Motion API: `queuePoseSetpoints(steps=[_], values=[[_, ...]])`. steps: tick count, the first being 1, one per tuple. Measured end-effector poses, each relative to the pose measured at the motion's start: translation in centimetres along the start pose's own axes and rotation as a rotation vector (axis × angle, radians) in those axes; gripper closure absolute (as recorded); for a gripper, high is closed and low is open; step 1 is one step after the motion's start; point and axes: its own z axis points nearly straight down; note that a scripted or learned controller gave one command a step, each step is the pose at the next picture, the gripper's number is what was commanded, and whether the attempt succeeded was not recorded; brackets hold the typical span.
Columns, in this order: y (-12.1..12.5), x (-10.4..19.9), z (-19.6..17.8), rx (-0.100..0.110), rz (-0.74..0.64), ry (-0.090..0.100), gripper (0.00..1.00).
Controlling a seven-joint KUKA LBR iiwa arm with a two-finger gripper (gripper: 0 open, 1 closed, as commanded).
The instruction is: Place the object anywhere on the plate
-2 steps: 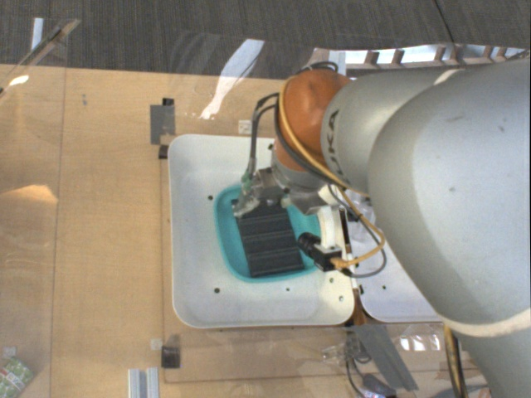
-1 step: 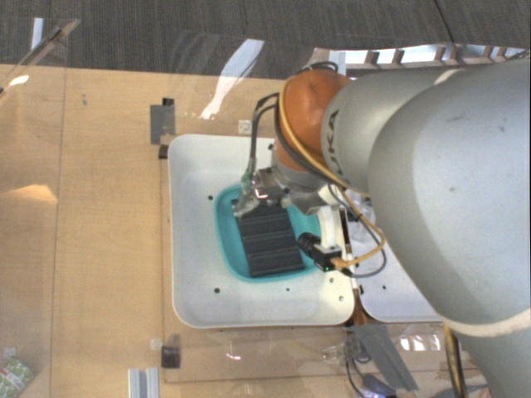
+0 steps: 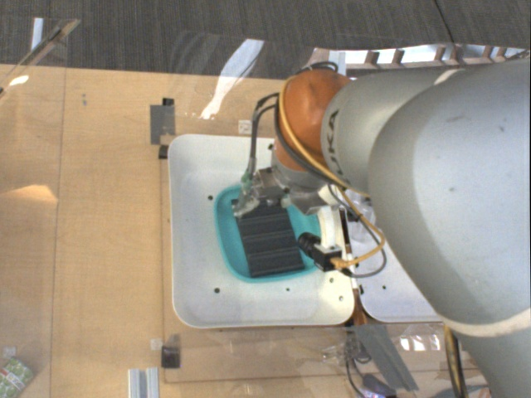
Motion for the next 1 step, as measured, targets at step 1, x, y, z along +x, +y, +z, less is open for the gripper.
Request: queuePoseSetpoints(steps=[1], values=[[0.00,0.00,0.00,0.000,0.000,0.000,0.00]])
